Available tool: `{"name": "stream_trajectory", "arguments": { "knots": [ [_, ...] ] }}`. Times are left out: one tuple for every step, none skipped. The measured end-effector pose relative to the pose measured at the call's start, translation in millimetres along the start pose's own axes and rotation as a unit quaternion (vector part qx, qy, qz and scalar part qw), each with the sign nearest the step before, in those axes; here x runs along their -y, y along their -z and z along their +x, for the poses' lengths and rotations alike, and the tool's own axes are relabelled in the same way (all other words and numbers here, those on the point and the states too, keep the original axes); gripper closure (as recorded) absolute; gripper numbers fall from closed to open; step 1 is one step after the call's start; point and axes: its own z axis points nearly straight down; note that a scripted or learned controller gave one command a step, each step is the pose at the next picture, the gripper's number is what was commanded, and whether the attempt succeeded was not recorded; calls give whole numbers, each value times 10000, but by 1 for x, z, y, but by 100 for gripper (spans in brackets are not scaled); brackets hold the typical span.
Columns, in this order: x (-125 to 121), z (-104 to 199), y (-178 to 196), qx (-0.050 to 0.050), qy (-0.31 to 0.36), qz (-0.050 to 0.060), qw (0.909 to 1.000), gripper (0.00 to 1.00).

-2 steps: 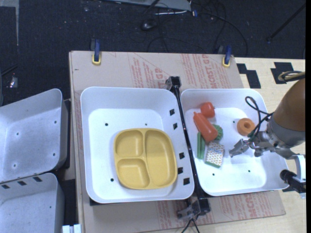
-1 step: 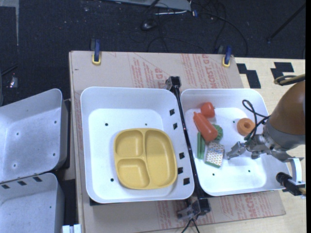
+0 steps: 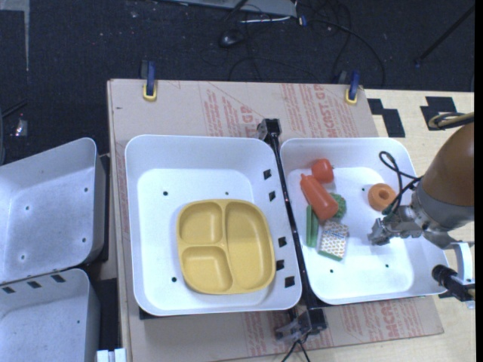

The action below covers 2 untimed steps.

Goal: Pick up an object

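The right bin holds several small objects. A red-orange carrot-like piece lies at its left, with a small red round piece just behind it. A green item sits under and beside the carrot piece. A grey speckled block lies in front of them. An orange ring rests toward the right. My gripper hangs low over the bin's right part, just in front of the orange ring and to the right of the grey block. Nothing shows in its grasp.
The left bin holds a yellow divided plate. A black divider runs between the bins. The arm's grey and orange body covers the right bin's right edge. Grey trays stand off the bench at left.
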Motion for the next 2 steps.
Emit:
{"name": "stream_trajectory", "arguments": {
  "knots": [
    [4,3,44,9,14,-17,10000,100],
    [10,1,91,12,12,-22,10000,100]
  ]
}}
